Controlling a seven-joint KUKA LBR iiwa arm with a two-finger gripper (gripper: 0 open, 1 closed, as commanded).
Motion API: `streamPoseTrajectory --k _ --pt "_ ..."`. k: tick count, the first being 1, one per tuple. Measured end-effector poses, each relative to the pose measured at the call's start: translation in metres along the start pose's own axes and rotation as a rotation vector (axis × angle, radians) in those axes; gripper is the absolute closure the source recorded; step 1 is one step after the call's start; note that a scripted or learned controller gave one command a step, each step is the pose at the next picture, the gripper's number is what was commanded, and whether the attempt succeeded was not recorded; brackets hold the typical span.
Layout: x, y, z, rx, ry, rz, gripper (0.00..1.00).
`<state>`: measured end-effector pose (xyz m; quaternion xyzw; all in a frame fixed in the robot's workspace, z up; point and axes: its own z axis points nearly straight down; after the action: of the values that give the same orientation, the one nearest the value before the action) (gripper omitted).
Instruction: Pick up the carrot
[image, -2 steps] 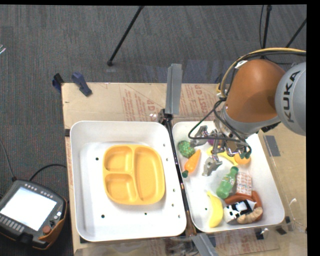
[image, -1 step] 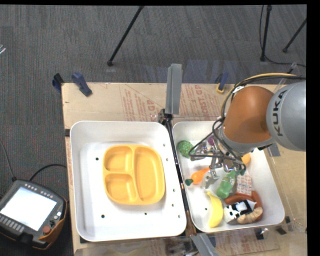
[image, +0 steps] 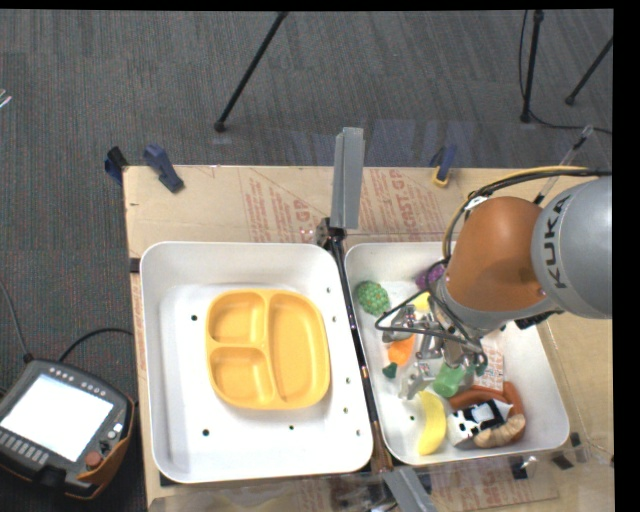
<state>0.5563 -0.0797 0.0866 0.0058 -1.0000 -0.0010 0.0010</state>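
- I use the right bin (image: 556, 400) as my landmark; it lies beside the left bin (image: 160, 300), with a dark divider between them.
- My arm (image: 520, 262) comes in over the right bin's far right side, the orange band bulging above the middle of the bin.
- My gripper (image: 428, 372) hangs low inside the right bin, about at its centre, pointing down among the toys.
- My fingers: I cannot tell whether they are spread or closed, because wires and the metal of the wrist clutter that spot (the view is steep and small here).
- The carrot (image: 400, 350) lies in the right bin's left half, just left of my gripper; an orange patch of it shows beside the wrist hardware, and it may be touching my gripper, though I cannot be sure.
- A green bumpy ball (image: 373, 296) sits toward the right bin's far left corner, beyond the carrot.
- A light green block (image: 449, 381) rests just right of my gripper, near the bin's centre.
- A yellow wedge (image: 432, 422) lies by the right bin's near wall, below my gripper.
- A black-and-white toy (image: 477, 417) and a brown piece (image: 503, 430) crowd the right bin's near right part.
- A yellow divided plate (image: 268, 348) sits in the middle of the left bin, well apart from the right bin's things.
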Motion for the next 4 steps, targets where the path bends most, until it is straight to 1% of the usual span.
streamPoseTrajectory --k 1,2,3,4 --pt "0.017 0.002 0.000 0.000 0.000 0.008 0.00" --pt "0.016 0.004 -0.010 -0.001 -0.002 0.001 1.00" --pt "0.004 -0.006 -0.162 0.004 -0.017 -0.134 1.00" --pt "0.004 -0.097 -0.216 0.005 -0.009 -0.131 1.00"
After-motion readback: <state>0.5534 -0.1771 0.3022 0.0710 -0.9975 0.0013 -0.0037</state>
